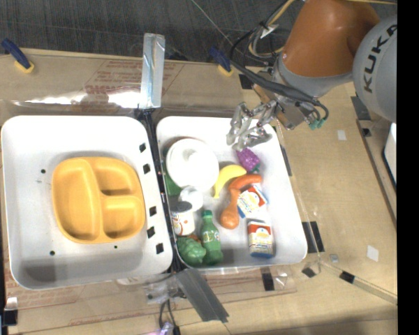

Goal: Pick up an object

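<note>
— Two bins (14,187); where's the room?
— Left one holds one yellow tray (98,197), with bare floor all round it. The right one is crowded.
— Count?
— One white bowl (190,160), one banana (227,178), one purple toy (249,159), one carrot (232,204), two cartons (261,238).
— Gripper (246,132)?
— Over the right bin's far edge, just above the purple toy, fingers spread, holding nothing.
— Writing?
— "KUK" on the arm (377,54).

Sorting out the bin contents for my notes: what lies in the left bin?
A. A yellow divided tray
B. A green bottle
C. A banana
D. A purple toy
A: the yellow divided tray sits alone in the left bin; the bottle, purple toy and banana are in the right bin.
</note>
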You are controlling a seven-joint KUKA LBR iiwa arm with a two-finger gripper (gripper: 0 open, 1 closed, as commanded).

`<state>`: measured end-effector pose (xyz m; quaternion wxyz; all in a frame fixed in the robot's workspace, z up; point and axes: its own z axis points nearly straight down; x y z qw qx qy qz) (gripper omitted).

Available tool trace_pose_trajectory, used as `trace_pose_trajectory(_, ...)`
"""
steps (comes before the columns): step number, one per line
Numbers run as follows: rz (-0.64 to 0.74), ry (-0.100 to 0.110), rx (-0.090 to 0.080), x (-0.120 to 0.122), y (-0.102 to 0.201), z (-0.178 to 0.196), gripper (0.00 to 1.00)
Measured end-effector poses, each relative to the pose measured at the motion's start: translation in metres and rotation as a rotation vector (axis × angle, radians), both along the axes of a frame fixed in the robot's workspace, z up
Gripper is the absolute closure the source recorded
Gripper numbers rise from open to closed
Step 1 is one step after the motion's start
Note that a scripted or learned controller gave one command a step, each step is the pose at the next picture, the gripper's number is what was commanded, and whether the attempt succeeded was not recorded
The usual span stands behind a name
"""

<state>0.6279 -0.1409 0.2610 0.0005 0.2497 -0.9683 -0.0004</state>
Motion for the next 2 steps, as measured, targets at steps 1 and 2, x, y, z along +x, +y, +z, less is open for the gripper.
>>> trace_pose_trajectory(1, 0.003, -0.003, 0.000, 0.001, 0.001, 0.011, 1.00)
trace_pose_trajectory(2, 0.298, 0.000, 0.001, 0.017, -0.001, -0.038, 1.00)
